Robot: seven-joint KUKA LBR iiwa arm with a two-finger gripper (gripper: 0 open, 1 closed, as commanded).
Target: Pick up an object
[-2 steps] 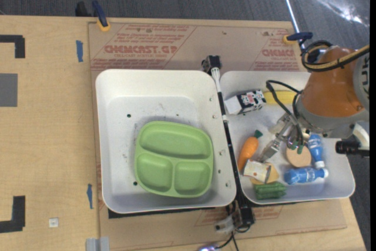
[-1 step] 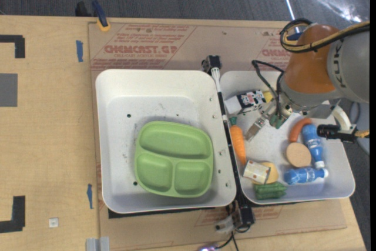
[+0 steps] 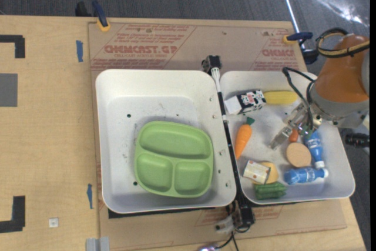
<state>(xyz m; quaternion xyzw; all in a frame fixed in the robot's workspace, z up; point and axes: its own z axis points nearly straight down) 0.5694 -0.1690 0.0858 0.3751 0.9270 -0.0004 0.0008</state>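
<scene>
The right bin (image 3: 346,185) holds several toy items: an orange carrot (image 3: 242,138), a black-and-white carton (image 3: 251,99), a yellow banana (image 3: 281,97), a tan round disc (image 3: 298,154), two blue bottles (image 3: 304,175) (image 3: 315,144), a green piece (image 3: 269,190) and a white-and-yellow block (image 3: 258,171). My gripper (image 3: 284,134) hangs low in this bin, right of the carrot and just above-left of the tan disc. A small orange piece (image 3: 294,136) lies right against it; whether it is gripped is unclear.
The left bin (image 3: 111,126) contains a green divided plate (image 3: 174,157). A black clamp (image 3: 211,63) sits at the top of the wall between the bins. The arm's orange band (image 3: 343,70) overhangs the right bin's far right corner, with cables beside it.
</scene>
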